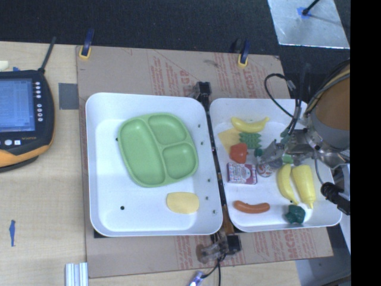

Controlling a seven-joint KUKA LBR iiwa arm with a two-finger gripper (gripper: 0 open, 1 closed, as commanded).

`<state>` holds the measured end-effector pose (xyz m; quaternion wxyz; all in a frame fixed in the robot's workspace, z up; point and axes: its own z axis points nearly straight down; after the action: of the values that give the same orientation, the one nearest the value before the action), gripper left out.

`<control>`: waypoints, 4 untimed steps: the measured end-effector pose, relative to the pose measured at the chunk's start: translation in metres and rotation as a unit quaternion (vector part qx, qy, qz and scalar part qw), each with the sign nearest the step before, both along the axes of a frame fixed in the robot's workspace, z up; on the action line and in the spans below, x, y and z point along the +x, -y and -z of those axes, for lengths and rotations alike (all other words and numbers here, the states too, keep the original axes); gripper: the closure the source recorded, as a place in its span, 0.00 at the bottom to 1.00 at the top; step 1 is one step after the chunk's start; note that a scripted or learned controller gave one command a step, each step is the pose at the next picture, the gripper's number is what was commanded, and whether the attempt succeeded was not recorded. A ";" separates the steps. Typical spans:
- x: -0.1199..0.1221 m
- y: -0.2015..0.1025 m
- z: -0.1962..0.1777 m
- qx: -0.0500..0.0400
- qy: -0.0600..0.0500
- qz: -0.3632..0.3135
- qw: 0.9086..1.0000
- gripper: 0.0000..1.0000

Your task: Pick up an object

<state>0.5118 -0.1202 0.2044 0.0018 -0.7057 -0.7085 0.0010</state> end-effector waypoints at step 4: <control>0.029 -0.002 0.048 -0.001 0.001 -0.001 1.000 1.00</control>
<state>0.5410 -0.1183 0.1561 0.0006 -0.7046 -0.7096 0.0012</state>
